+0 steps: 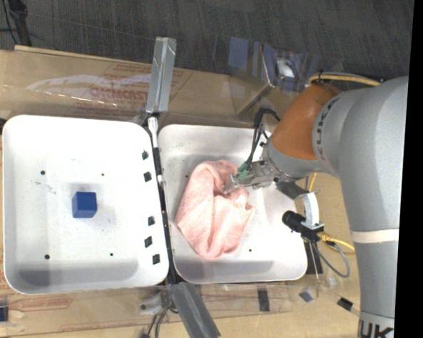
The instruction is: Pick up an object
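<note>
Pink cloth (213, 208), soft and crumpled in folds, lying mid right bin (191, 270), gripper (233, 183) down on the cloth's far right edge, fingers' state cannot be told, small blue cube (85, 204), hard-edged, alone in left bin (19, 278) with open floor around it

Right bin (277, 265): pink cloth (210, 211), crumpled, at centre; gripper (238, 183) on cloth's upper right edge. Left bin (24, 189): blue cube (85, 204).
</note>
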Available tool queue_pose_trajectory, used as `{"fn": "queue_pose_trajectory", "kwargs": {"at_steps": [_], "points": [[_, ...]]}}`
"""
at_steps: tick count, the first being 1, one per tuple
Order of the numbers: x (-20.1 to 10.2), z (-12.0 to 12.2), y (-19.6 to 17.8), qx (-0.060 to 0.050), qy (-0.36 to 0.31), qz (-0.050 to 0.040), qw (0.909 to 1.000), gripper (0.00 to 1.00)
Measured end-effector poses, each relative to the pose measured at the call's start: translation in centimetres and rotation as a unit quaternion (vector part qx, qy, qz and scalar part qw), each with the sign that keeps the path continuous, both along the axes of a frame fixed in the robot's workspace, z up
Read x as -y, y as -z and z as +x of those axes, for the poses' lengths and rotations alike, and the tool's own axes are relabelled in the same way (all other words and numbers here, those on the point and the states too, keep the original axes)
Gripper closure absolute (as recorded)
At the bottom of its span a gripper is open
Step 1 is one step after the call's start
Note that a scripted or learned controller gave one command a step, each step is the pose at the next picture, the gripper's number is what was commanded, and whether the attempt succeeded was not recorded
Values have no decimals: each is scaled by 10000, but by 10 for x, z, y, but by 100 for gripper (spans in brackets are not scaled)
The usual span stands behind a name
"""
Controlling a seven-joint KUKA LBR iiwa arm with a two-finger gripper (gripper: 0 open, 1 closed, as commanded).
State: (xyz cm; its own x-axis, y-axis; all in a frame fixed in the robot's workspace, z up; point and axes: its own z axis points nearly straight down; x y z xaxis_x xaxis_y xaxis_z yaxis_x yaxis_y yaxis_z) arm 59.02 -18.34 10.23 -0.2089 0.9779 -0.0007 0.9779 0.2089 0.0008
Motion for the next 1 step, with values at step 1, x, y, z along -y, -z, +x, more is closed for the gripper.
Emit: {"fn": "queue_pose_trajectory", "kwargs": {"at_steps": [1], "points": [[-99, 16, -108, -11, 65, 6, 10000, 100]]}}
